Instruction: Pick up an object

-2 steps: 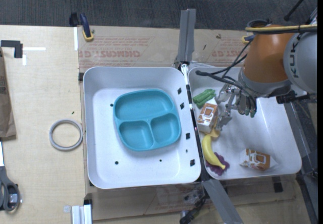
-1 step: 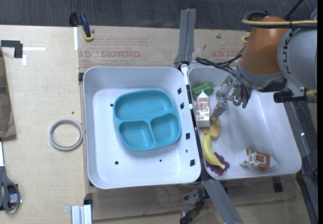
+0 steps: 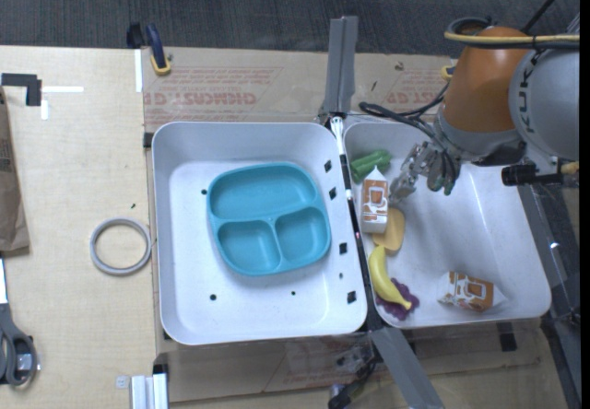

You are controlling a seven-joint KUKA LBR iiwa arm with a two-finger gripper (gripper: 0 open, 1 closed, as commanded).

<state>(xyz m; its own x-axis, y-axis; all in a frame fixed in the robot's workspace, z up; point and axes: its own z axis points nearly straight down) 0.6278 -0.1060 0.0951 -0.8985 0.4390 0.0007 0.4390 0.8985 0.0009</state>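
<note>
My gripper point(image 3: 426, 179) hangs over the upper middle of the right bin point(image 3: 516, 241), its fingers spread open with nothing between them. Just to its left a small white and orange carton point(image 3: 373, 200) stands against the bin's left wall, with a green item point(image 3: 371, 161) behind it and a tan piece point(image 3: 395, 230) in front. A banana point(image 3: 379, 273) lies lower along that wall, with purple grapes point(image 3: 399, 304) at its end. Another orange and white carton point(image 3: 469, 292) lies near the bin's front right.
The left bin point(image 3: 180, 214) holds a blue divided plate point(image 3: 269, 218). On the bench to the left lie a grey tape ring point(image 3: 121, 245) and scissors point(image 3: 13, 356). A blue clamp point(image 3: 157, 48) sits at the back. A grey post point(image 3: 341, 66) rises between the bins.
</note>
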